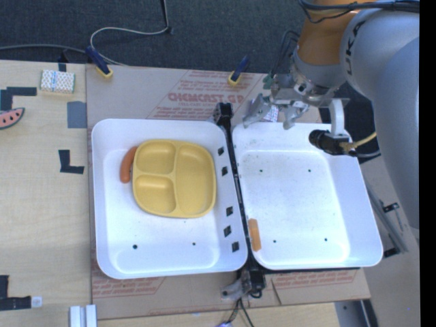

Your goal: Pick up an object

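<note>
I am parking tool (272, 112) over right bin (354, 203) far rim, jaws seemingly wide, gripping nothing; orange stick (254, 234) lying near left wall, likeliest target.

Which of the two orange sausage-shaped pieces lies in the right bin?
The small orange piece at the right bin's left wall; the other orange piece sits beside the yellow tray in the left bin.

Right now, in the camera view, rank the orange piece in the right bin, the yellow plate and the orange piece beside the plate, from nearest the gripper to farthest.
From the gripper:
1. Yellow plate, left bin.
2. Orange piece, right bin's near-left corner.
3. Orange piece, plate's far left side.
</note>
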Action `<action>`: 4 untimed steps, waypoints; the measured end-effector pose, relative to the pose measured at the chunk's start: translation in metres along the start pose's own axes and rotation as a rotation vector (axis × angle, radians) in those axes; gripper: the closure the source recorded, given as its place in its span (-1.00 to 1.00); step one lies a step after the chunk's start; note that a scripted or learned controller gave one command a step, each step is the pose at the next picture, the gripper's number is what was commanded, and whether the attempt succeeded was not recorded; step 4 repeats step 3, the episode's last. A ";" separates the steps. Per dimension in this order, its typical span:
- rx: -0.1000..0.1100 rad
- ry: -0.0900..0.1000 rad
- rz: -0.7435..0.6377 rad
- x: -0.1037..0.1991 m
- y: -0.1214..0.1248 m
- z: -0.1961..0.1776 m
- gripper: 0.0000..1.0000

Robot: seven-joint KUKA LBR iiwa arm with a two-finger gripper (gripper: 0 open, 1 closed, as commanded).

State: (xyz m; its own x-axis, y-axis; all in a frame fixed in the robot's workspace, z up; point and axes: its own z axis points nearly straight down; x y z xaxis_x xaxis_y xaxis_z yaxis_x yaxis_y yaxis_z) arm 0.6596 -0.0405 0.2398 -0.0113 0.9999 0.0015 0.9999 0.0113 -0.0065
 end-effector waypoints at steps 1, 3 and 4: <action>0.001 0.001 -0.002 0.001 0.000 -0.009 1.00; 0.001 0.002 -0.003 0.002 0.000 -0.019 1.00; 0.001 0.002 -0.003 0.002 0.000 -0.019 1.00</action>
